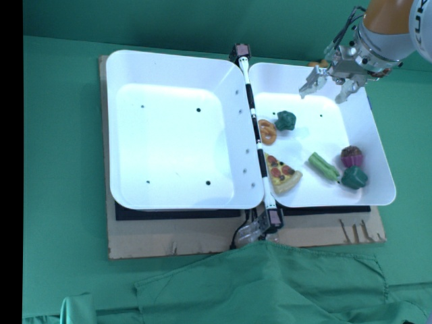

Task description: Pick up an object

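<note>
My gripper (327, 90) hangs open over the far part of the right bin (307, 79), with nothing between its fingers. Below it in that bin lie a dark green broccoli piece (285, 120), an orange pretzel (266, 132), a pizza slice (281, 173), a light green pickle-like piece (323, 166), a magenta cupcake (351, 156) and a teal piece (354, 177). The broccoli lies nearest, a little to the left and in front of the fingers.
The left bin (175, 130) sits beside the right one, joined by a hinged divider (255, 133). Both rest on cardboard (169, 238) over a green cloth. A fold of green fabric (270, 285) lies at the front.
</note>
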